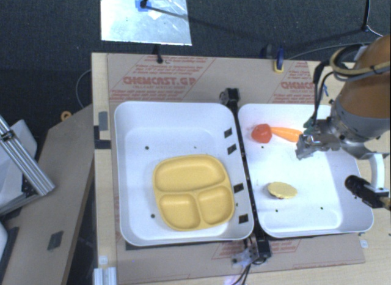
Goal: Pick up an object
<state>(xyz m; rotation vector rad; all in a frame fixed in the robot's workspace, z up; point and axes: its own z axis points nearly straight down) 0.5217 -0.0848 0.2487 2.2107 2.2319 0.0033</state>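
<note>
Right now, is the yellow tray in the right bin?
No, the yellow tray sits in the left bin; the right bin holds the tomato, carrot and a flat yellow piece.

Arm is reaching in from the right, orange band above the wrist showing. Pincer is hanging low over the right bin, pointing left and down, nothing seen between.

left bin: yellow divided tray sat toward its near edge | right bin: red tomato touching orange carrot by far edge, tan round thing near middle | gripper hung just beside the carrot
</note>
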